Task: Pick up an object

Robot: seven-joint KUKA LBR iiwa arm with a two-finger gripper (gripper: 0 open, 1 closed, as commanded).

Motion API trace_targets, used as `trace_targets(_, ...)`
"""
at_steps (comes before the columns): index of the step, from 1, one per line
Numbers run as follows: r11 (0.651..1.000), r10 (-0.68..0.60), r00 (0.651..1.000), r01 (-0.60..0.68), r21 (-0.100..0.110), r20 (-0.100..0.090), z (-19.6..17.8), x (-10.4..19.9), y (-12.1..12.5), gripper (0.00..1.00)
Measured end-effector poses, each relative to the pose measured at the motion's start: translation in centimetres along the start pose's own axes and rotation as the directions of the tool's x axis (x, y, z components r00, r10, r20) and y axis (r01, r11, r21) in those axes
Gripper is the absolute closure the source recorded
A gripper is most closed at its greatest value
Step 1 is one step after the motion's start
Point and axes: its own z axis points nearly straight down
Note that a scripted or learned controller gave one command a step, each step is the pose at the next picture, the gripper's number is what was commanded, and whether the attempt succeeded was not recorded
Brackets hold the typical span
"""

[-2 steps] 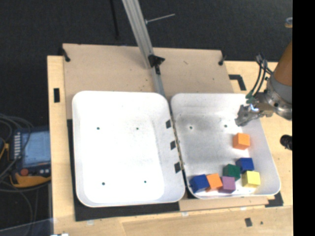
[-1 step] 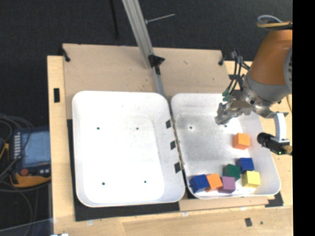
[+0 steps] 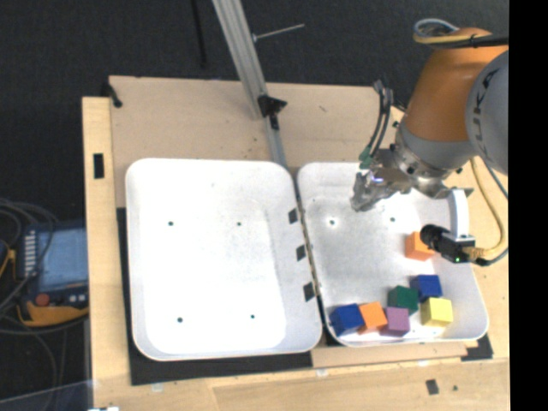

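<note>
My gripper (image 3: 368,192) hangs over the upper middle of the right bin (image 3: 342,247), its fingers pointing down and to the left. Nothing shows between them. Several small blocks lie in this bin: an orange block (image 3: 418,245) at the right side, partly behind the arm's cable fitting. Along the front wall sit a blue block (image 3: 347,318), an orange block (image 3: 373,316), a purple block (image 3: 398,319), a green block (image 3: 403,298), a dark blue block (image 3: 426,286) and a yellow block (image 3: 438,311). All of them lie well below and right of the gripper.
The left bin (image 3: 214,255) sits beside the right one, joined by black clips (image 3: 301,251). A slanted metal post (image 3: 248,58) rises behind the bins. A device with cables (image 3: 51,268) rests off the bench's left edge.
</note>
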Motion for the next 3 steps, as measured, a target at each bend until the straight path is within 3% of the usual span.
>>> trace_targets(2,1.000,-0.001,1.000,0.001,-0.001,0.000,-0.3,10.9,2.2,1.00)
trace_targets(3,1.000,0.000,1.000,0.000,-0.001,0.000,-0.3,15.8,2.1,1.00)
